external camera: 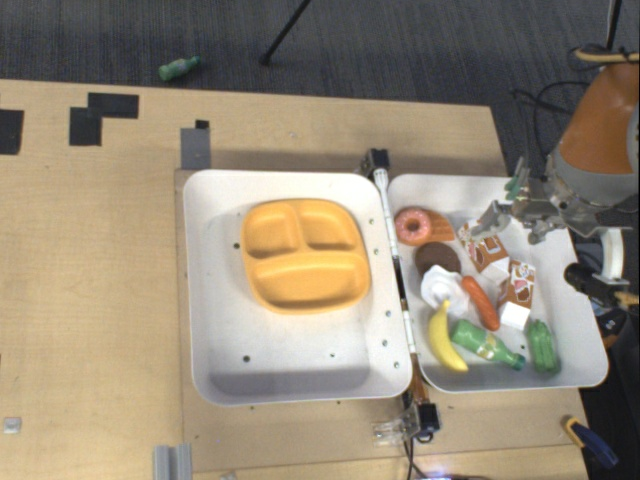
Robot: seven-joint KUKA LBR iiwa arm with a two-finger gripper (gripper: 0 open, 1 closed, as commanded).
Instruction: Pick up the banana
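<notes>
Banana (441,339) is lying near the lower left of the right bin (590,363), beside a green bottle (487,345), while the gripper (520,211) is hovering at the bin's upper right over small cartons (487,249), its opening too unclear to tell.

The arm (600,133) comes in from the right edge, its orange band sitting up top with the grey wrist just below it. The gripper (520,206) hangs lower left of the wrist, pointing left, with nothing visibly caught in it.
</notes>
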